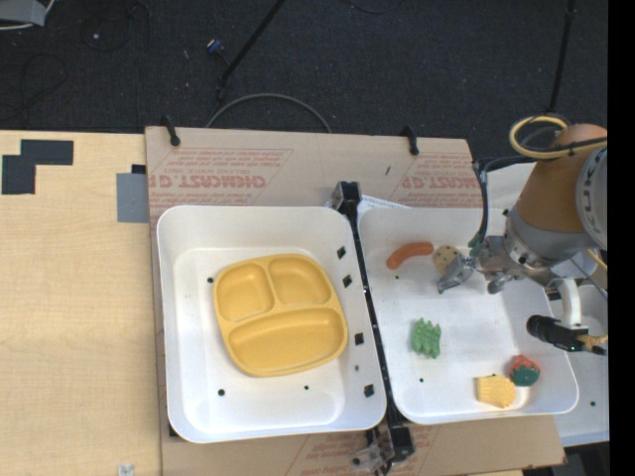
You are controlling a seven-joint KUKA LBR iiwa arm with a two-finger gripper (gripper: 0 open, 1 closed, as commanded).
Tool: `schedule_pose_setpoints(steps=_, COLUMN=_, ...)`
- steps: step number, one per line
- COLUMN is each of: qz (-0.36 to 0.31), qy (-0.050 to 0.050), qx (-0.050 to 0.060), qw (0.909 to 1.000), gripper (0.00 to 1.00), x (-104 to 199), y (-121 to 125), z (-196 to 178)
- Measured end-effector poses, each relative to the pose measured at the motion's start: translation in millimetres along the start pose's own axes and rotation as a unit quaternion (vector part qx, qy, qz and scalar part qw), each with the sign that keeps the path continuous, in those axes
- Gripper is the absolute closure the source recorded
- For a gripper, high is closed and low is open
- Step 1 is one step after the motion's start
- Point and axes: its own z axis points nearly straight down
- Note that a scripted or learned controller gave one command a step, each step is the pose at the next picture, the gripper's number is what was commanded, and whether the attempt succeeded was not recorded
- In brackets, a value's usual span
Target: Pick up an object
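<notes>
Hovering gripper [464, 276], fingers spread, empty, beside tan block [446, 257] in right bin [556, 405]; approach step; needing descent, closing.

Bright, even light; soft focus.

Yellow divided tray [281, 313]: smooth plastic, slight sheen. White bins [189, 266] around it: matt plastic. Under the bins, brown cardboard [298, 172], dull, printed red. Left of the tray, pale wood-grain bench top [69, 305]. Gripper [474, 278] looks grey metal.
</notes>
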Motion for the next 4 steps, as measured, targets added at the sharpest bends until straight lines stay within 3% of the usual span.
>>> schedule_pose_setpoints(steps=1, qz=0.000, qy=0.000, qx=-0.001, qw=1.0000, gripper=1.00, x=-0.7, y=0.8, z=-12.7)
schedule_pose_setpoints(steps=3, qz=-0.001, qy=-0.002, qx=-0.006, qw=1.0000, gripper=1.00, x=-15.5, y=-0.5, z=-127.5)
schedule_pose_setpoints(steps=4, qz=-0.001, qy=-0.001, qx=-0.004, qw=1.0000, gripper=1.00, x=-16.0, y=-0.2, z=-153.2)
